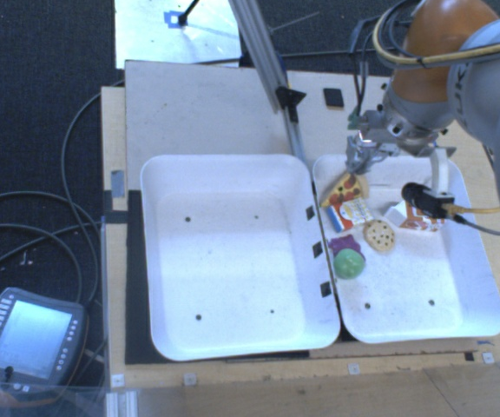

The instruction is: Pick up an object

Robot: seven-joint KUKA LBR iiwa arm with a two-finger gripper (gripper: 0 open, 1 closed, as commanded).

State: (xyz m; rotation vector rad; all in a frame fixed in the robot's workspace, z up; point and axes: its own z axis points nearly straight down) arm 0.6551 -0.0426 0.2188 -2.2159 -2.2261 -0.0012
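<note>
The arm reaches in from the right over the right bin [458, 320], and its gripper [360, 162] hangs at the bin's upper left corner, directly above an orange and yellow card [344, 189]. Whether the gripper is wide, narrow or touching the card, I cannot tell; nothing visibly sits in it. Just below the card lie a round cookie [379, 234], a purple piece [346, 244] and a green ball [350, 265]. The left bin [233, 337] sits alongside.

Cookie [378, 235] and ball [349, 264] in right bin [458, 315], left bin [233, 320] beside it
</note>
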